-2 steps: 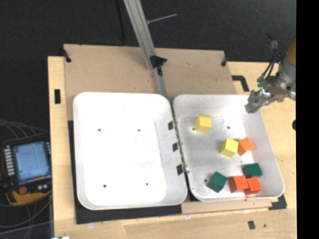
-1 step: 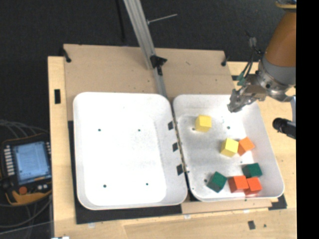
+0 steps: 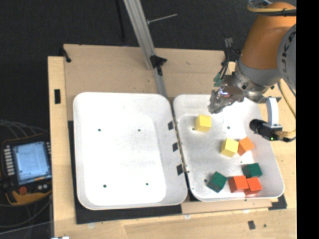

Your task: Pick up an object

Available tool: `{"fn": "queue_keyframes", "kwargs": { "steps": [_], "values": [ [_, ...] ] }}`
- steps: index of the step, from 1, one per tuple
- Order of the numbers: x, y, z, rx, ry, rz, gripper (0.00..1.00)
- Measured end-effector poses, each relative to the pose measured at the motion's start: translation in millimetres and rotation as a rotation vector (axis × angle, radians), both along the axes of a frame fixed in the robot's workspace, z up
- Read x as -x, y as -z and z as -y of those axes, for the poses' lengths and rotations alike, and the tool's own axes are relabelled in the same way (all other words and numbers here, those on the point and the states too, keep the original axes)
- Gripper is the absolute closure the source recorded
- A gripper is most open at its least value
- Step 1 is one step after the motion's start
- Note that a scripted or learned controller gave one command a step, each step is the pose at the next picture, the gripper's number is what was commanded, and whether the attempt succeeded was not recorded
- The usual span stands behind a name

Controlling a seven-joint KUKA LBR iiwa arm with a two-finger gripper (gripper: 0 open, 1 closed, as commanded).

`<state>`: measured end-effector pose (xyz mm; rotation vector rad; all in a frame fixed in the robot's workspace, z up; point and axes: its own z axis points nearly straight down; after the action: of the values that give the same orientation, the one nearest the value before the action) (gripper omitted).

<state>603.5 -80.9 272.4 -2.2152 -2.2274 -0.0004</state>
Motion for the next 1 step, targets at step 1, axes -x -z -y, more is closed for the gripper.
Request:
{"fn": "queue_keyframes", "kwargs": {
  "steps": [1],
  "values": [
    [-18.0,12.2,-54.7,0.001,-0.001,0.001,1.00]
  ]
}}
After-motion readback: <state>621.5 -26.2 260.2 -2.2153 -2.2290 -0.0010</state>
